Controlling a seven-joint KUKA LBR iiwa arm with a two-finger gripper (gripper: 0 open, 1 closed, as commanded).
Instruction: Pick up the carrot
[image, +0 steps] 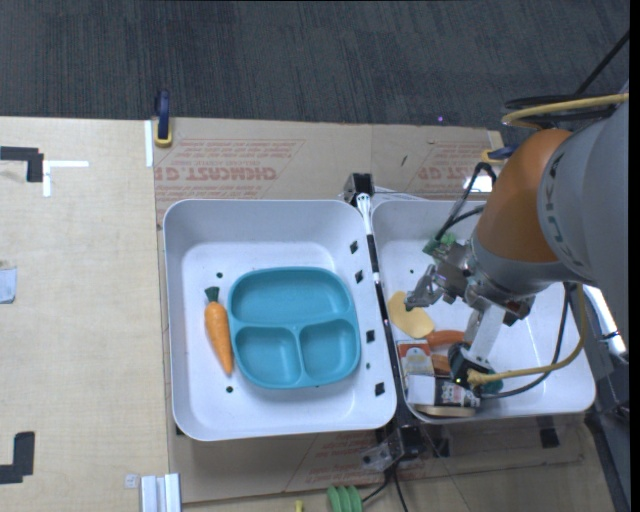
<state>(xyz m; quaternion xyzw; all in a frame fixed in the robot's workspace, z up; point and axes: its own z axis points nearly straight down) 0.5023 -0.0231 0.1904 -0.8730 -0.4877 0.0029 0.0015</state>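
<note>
Orange carrot (219, 336) with a green top lies in the left bin (180, 300), lower-left part of the frame, on the white floor just beside the left edge of the teal tray (295, 326). It runs roughly top to bottom, green end toward the top. Nothing on it or touching it apart from the bin floor; whether it touches the tray rim I cannot tell.

Teal tray has three compartments — one wide along the top, two smaller below. It sits about mid-bin.

Arm (560, 190) comes in from the right and hangs over the right bin (560, 390), well apart from the carrot. Orange band sits in the upper right of the frame, grey wrist below it. Gripper (428, 285) points toward the left wall of the right bin, just above a pale yellow flat piece (412, 320). Finger opening — cannot tell from this angle; nothing visibly held.

Right bin also holds a red-orange item (446, 340) and a small cluttered group of boxes (440, 385) near its lower-left corner, partly hidden by the wrist and cables.

Both bins sit on brown cardboard (230, 160) on the table (70, 330).
</note>
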